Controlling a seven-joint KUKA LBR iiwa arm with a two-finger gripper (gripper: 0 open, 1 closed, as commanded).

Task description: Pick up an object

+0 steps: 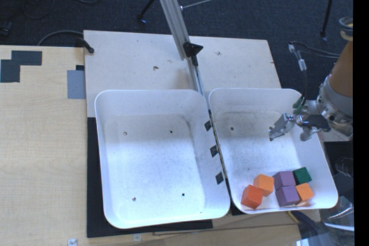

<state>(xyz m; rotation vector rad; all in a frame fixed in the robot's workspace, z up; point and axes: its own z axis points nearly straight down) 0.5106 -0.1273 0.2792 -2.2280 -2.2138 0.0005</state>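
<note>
Several small blocks lie clustered in the near right corner of the right bin (248, 141): a red-orange block (252, 196), an orange block (264, 183), two purple blocks (283, 179) (287, 196), a green block (302, 174) and another orange block (305, 192). My gripper (279, 127) hangs over the right side of this bin, well behind the blocks and apart from them. It is open with nothing between its fingers.
The left bin (150, 147) sits beside the right one, with a divider with black clips (212, 141) between them. A slanted metal rail (173, 14) rises behind the bins. The arm's wrist (334, 101) stands at the right edge.
</note>
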